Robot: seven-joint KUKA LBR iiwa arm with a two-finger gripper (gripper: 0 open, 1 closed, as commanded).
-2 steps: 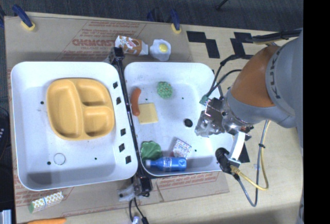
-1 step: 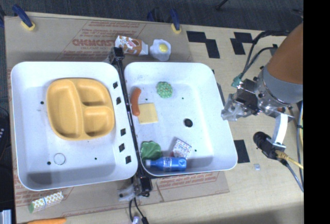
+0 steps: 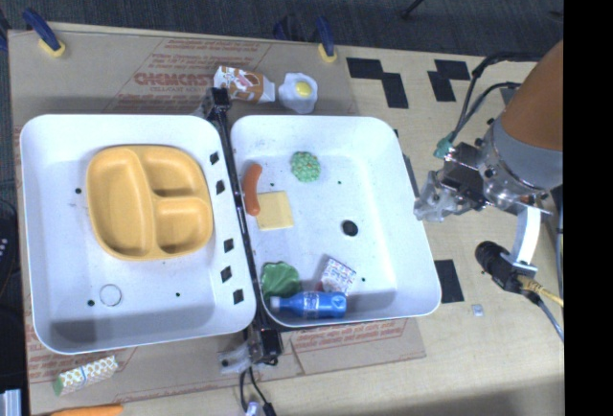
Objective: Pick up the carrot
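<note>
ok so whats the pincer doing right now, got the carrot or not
pincer: off the right bin's right edge, not on the carrot; open or closed cannot be told.

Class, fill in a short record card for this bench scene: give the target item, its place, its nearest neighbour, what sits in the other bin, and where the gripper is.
target: orange carrot-shaped toy
place: left side of the right white bin, near the divider
neighbour: flat pale yellow square slice, just right of it
other bin: yellow compartment tray in the left white bin
gripper: metal two-finger gripper, outside the right bin's right rim, holding nothing visible
</note>
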